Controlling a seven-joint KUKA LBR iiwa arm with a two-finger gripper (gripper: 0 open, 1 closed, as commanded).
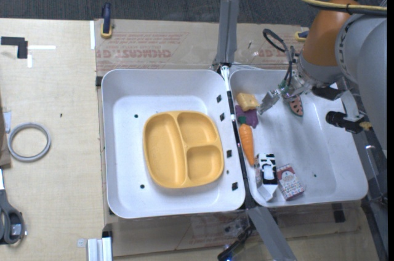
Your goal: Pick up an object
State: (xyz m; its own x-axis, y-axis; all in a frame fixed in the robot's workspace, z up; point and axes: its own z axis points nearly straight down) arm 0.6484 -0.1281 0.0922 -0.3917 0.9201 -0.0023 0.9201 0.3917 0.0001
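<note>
From above, the gripper (269, 101) hangs near the right bin's (326, 183) far-left corner, beside a yellow block (247, 101); I cannot tell its state. I'd centre over the block, clear of the carrot (246, 141), before descending.

Mirrored, unreadable red lettering on the cardboard sheet (144, 44) behind the bins; no other legible text.

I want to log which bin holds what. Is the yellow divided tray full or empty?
Empty: the yellow divided tray lies flat in the left bin, all three compartments bare.
</note>
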